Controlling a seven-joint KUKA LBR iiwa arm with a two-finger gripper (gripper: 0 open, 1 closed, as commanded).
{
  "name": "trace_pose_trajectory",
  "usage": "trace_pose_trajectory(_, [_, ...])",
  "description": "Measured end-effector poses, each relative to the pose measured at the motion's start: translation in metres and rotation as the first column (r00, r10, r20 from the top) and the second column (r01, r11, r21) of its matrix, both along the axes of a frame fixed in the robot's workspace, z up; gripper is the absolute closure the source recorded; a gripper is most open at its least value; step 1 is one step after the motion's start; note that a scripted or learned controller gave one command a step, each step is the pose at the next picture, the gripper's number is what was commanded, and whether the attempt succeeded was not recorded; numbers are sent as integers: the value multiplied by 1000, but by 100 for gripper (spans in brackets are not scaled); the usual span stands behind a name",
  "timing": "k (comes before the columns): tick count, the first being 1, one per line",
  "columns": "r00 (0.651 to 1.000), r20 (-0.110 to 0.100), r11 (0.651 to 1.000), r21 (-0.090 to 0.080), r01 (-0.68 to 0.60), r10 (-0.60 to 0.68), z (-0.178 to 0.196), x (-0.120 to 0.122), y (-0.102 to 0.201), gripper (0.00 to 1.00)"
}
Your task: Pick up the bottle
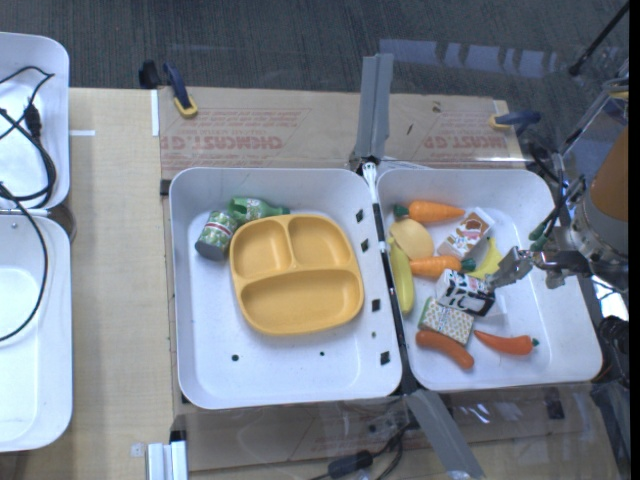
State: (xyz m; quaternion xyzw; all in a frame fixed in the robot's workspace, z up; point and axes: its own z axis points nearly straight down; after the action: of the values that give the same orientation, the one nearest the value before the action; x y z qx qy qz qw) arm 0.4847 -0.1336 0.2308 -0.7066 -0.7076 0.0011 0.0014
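Fingers of the gripper (pixel 508 268) are too small and blurred against the clutter, so we cannot tell whether they are spread or closed, and we see nothing between them.

We see the bench (pixel 110 268) bearing the left bin (pixel 190 368) and the right bin (pixel 560 363), touching along their inner walls. The arm (pixel 585 243) comes in at 3 o'clock, and the gripper hangs over the right bin, at 3 o'clock of that bin's middle.

A yellow divided plate (pixel 296 273) fills the middle of the left bin. The green bottle (pixel 256 208) lies on its side at 11 o'clock of the plate, just beside its rim and well apart from the gripper. A can (pixel 213 235) lies at 9 o'clock of the plate, touching the bottle.

In the right bin, a banana (pixel 402 280) lies along the 9 o'clock wall. A black-and-white box (pixel 465 293) sits at 8 o'clock of the gripper, just beside it. A carrot (pixel 436 211) lies at 11 o'clock, and another carrot (pixel 505 343) at 5 o'clock.
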Motion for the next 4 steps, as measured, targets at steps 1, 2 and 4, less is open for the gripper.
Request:
trace_pose_trajectory(1, [972,-2,972,2,236,-236,-117,8,-72,0])
trace_pose_trajectory(2, [902,-1,902,-1,432,-432,-140,-2,2,0])
trace_pose_trajectory(4, [865,-2,865,0,502,-502,-129,47,-64,0])
